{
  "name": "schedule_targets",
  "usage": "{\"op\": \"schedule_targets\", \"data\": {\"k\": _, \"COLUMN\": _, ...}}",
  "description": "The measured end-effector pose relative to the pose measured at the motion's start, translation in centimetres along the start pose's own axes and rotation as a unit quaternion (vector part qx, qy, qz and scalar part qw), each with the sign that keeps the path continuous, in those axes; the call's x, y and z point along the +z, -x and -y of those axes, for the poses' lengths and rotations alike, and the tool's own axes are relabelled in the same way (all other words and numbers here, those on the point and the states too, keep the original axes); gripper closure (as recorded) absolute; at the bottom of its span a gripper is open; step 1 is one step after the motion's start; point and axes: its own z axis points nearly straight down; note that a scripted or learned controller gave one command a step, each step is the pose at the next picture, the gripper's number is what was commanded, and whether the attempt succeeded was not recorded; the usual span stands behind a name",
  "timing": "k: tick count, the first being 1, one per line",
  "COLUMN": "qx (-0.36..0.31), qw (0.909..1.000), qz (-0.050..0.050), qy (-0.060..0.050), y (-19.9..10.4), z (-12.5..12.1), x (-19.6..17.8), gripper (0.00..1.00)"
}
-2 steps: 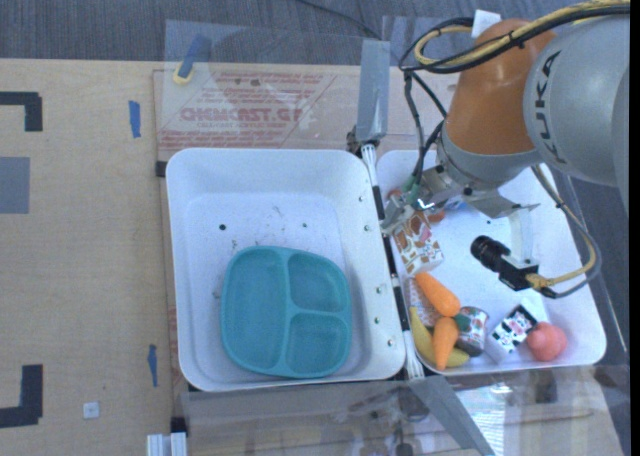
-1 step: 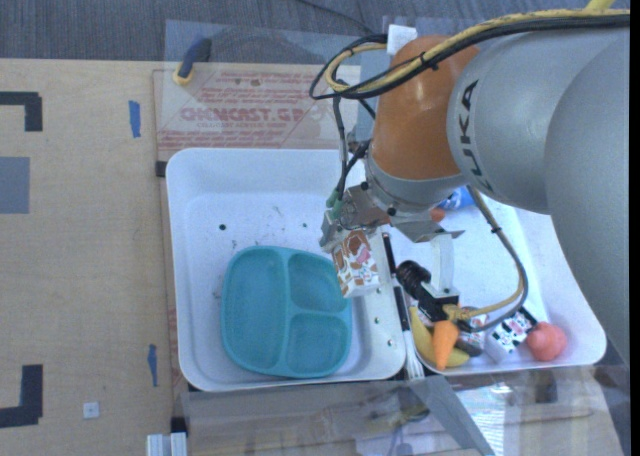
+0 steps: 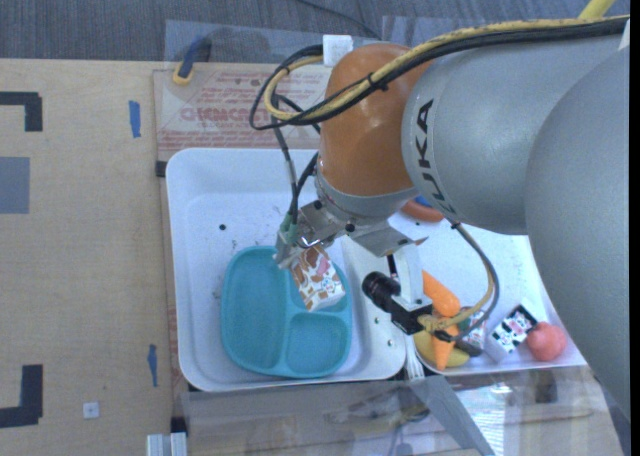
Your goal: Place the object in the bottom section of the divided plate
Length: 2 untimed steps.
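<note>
Patterned white card-like object (image 3: pixel 320 284), printed with small orange and brown shapes, hangs tilted over the right edge of the turquoise divided plastic plate (image 3: pixel 262 319), just below the claw (image 3: pixel 300 242). You see the claw's fingers closed down on the object's upper end, so it has hold of it.

Count one plate, with three sections, inside the left of two shallow white bins (image 3: pixel 195 244). The right white bin (image 3: pixel 500 254) holds one orange carrot-shaped toy (image 3: pixel 442 295), one yellow banana-like piece (image 3: pixel 440 349), one pinkish round fruit toy (image 3: pixel 546 342), one small white block with black marks (image 3: pixel 512 329), and a further orange item (image 3: pixel 428 211) partly hidden behind the arm.

The plate sits toward the near edge of its bin, leaving bare white floor on the far side and a narrow strip at the left. The wooden counter (image 3: pixel 80 244) stretches open to the left.

You can read "KUKA" in part on the grey arm (image 3: pixel 520 124). Faded red lettering on the board (image 3: pixel 215 114) beyond the bins is too blurred to read.
</note>
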Motion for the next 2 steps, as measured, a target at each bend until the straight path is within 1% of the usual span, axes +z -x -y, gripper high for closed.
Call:
{"op": "schedule_targets", "data": {"k": 1, "qx": 0.069, "qw": 0.9976, "qz": 0.0, "qy": -0.002, "y": -5.1, "z": -0.75, "x": 3.51, "gripper": 1.0}}
{"op": "schedule_targets", "data": {"k": 2, "qx": 0.07, "qw": 0.9976, "qz": 0.0, "qy": -0.002, "y": -5.07, "z": -0.76, "x": 3.48, "gripper": 0.0}}
